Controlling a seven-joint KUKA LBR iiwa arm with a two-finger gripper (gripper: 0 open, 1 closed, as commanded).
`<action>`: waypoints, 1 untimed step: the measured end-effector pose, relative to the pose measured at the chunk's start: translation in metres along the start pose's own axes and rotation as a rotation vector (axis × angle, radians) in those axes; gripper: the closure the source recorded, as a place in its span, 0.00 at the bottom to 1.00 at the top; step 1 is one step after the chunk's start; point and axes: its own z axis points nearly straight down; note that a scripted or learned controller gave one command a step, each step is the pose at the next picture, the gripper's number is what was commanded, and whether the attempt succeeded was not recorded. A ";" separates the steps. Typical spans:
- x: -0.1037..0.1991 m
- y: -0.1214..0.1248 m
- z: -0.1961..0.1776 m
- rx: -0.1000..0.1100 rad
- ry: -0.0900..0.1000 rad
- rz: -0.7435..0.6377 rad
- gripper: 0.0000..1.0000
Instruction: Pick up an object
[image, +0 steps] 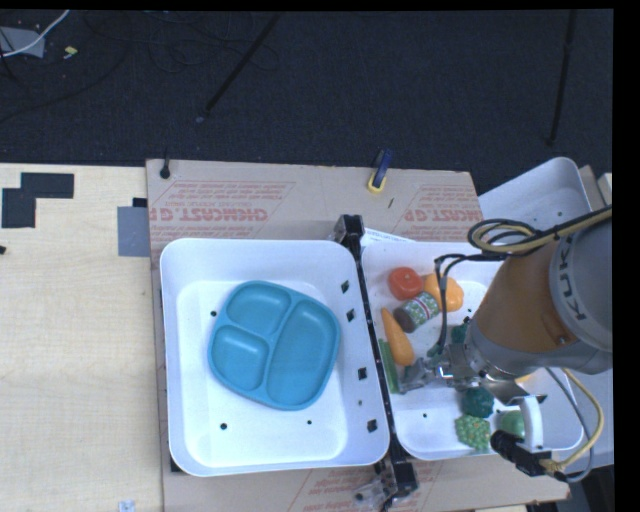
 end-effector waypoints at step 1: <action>-0.002 0.000 -0.012 0.001 0.001 0.008 1.00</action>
